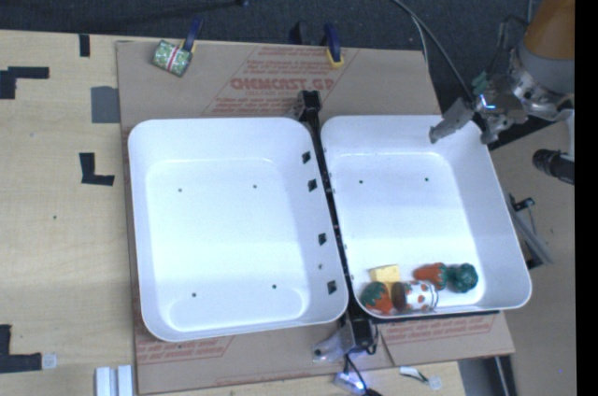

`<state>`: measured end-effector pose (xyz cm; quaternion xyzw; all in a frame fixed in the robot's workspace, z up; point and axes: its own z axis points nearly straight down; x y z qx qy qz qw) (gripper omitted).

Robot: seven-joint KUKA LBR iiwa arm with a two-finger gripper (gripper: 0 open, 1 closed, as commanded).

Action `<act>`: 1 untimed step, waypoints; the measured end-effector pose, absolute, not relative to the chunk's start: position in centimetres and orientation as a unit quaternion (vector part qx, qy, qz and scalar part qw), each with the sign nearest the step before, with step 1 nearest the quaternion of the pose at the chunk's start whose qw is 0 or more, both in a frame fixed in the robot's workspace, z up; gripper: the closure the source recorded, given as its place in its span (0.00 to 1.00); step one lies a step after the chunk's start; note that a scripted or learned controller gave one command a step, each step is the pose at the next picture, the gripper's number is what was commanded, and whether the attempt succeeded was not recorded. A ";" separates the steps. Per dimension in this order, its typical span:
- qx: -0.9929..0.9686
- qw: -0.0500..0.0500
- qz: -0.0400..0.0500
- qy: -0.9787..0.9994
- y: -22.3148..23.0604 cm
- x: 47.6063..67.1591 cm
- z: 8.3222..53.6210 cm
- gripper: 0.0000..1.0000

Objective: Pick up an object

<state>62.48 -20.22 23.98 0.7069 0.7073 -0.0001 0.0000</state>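
You have 2 white bins side by side on the tabletop [56, 198]: the left bin [224, 226] and the right bin [420, 217]. The things to pick all sit along the near edge of the right bin, bunched close together: a small yellow block [384, 274], an orange-red piece [429, 273] just beside it, a dark green round object [461, 276] at the right end, a green and red object [376, 295] at the left end, and a white and red object [420, 295] next to it. Your arm [547, 30] comes in from the right, and the tool [467, 119] hangs over the far right corner of the right bin, well apart from that cluster. You cannot tell from this angle whether the tool is wide or narrow. A small green and white object [172, 57] lies on the cardboard sheet [271, 81] beyond the left bin.
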 end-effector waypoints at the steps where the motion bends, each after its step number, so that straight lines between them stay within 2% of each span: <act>1: 0.707 -0.002 -0.001 0.707 -18.1 53.7 18.5 0.00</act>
